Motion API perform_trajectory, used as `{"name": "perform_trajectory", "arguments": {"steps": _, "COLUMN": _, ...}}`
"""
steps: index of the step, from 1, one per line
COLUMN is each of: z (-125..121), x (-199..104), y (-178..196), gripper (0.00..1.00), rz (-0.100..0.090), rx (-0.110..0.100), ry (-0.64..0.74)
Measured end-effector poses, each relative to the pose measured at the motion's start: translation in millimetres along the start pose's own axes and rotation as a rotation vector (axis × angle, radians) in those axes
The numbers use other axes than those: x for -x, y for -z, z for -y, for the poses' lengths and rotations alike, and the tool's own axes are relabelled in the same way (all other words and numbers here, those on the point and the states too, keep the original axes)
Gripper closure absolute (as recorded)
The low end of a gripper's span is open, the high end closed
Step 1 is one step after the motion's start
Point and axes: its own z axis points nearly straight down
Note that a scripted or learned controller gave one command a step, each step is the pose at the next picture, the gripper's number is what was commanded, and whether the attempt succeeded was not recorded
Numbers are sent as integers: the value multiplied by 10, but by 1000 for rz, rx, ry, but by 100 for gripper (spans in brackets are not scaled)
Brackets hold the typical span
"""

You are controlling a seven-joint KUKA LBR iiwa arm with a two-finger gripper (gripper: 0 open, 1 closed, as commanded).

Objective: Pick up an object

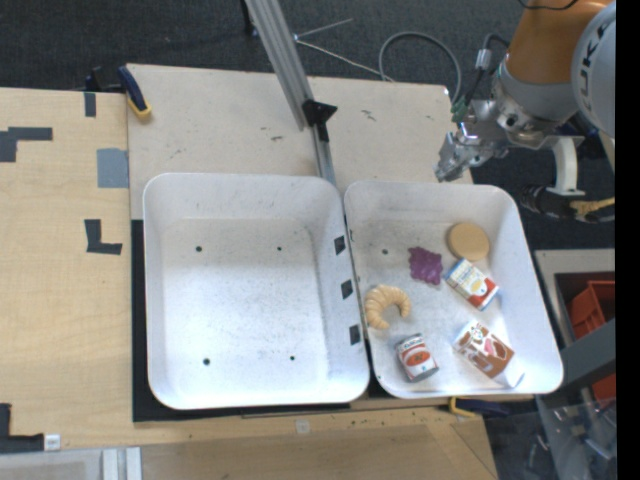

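Our end effector (455, 160) hangs at twelve o'clock over the right bin (512, 208), grip state unclear; we should descend squarely onto the cookie (467, 239).

The room light is even and fairly bright, falling from overhead. The two white bins (245, 193) look almost washed out, with soft shadows along their inner walls. Detail is slightly grainy, and the gripper (455, 158) looks a little soft.
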Motion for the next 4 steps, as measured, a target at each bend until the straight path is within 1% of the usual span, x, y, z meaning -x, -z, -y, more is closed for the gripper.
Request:
{"name": "perform_trajectory", "arguments": {"steps": 1, "z": -17, "x": -503, "y": -7, "gripper": 100, "rz": -1, "rx": 1, "ry": 1}}
{"name": "perform_trajectory", "arguments": {"steps": 2, "z": 48, "x": -1046, "y": 4, "gripper": 100, "rz": -1, "rx": 0, "ry": 2}}
{"name": "perform_trajectory", "arguments": {"steps": 3, "z": 53, "x": -1569, "y": -33, "gripper": 100, "rz": 0, "rx": 0, "ry": 2}}
{"name": "perform_trajectory", "arguments": {"steps": 4, "z": 99, "x": -2041, "y": -264, "gripper": 100, "rz": 1, "rx": -2, "ry": 1}}
